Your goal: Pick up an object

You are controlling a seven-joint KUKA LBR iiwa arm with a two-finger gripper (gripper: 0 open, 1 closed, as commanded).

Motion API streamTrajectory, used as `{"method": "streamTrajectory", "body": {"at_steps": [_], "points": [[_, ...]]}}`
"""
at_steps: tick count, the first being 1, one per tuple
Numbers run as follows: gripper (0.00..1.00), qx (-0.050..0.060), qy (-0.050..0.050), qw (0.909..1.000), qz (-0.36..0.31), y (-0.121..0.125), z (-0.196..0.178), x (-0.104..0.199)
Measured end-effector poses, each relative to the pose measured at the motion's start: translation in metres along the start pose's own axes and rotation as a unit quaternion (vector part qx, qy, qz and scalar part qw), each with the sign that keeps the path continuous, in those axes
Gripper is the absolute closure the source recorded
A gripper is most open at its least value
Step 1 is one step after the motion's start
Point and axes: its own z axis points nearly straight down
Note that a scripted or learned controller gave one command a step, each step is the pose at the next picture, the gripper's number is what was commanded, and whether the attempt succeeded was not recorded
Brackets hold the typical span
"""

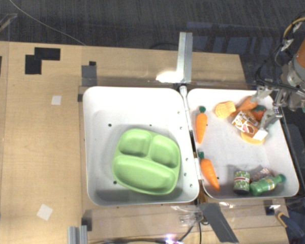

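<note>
Your gripper [268,101], fingers spread, hovers at upper right over crowded snack packet [245,124] and may snag its neighbours.

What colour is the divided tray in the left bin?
Light green, seen clearly in the camera view: divided tray.

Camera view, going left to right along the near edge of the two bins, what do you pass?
Green divided plate → lower carrot → small can → green bottle lying on its side.
</note>
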Motion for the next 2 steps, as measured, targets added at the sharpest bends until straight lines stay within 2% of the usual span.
{"method": "streamTrajectory", "body": {"at_steps": [1,2], "points": [[0.0,-0.002,0.005,0.9988,-0.049,-0.006,0.126,0.035],[0.0,0.003,-0.017,0.9932,-0.115,0.072,0.131,0.097]]}}
